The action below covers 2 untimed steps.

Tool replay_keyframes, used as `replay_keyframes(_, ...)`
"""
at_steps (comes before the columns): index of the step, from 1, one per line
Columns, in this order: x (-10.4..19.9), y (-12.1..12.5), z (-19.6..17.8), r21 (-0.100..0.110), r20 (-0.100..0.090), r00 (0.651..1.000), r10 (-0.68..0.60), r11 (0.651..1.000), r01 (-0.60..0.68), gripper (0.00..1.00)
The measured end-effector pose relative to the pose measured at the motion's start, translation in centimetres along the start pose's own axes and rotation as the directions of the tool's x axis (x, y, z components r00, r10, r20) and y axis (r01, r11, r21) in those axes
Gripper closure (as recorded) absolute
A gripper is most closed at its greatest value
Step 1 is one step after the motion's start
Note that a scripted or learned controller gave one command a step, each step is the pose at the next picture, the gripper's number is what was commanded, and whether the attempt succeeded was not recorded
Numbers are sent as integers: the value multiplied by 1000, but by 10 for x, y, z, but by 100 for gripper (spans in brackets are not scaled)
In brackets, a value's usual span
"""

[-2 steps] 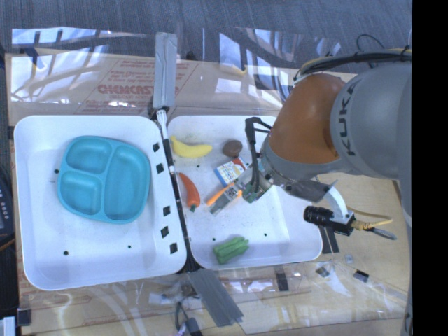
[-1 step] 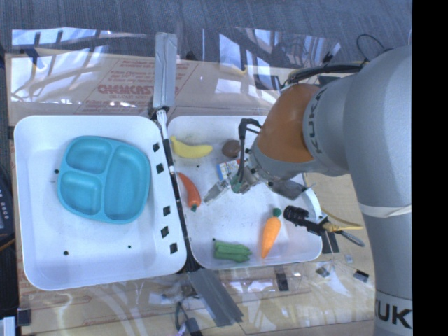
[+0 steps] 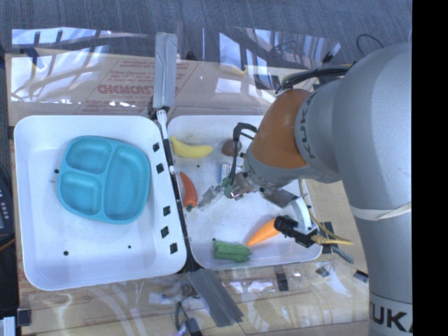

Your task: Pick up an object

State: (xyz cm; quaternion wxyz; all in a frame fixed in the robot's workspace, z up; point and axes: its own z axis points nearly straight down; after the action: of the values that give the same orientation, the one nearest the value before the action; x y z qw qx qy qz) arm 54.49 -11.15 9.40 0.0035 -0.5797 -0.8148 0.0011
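here the gripper (image 3: 212, 197) hangs low in the right bin (image 3: 210, 128) beside a red pepper (image 3: 188, 190); can't tell its state.

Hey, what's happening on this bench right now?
A grey robot arm reaches in from the right and has its gripper low in the right bin, among toy foods. A banana lies near the back, a red-orange pepper by the left wall, a carrot and a green vegetable near the front. None of them is visibly held. The left bin holds a blue divided plate.
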Motion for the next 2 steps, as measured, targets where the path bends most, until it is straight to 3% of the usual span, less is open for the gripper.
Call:
replay_keyframes(1, -41, 55, 2, -5, 4, 1000, -6, 1000, 6, 0)
replay_keyframes(2, -125, 62, -10, -6, 5, 996, -87, 996, 88, 0)
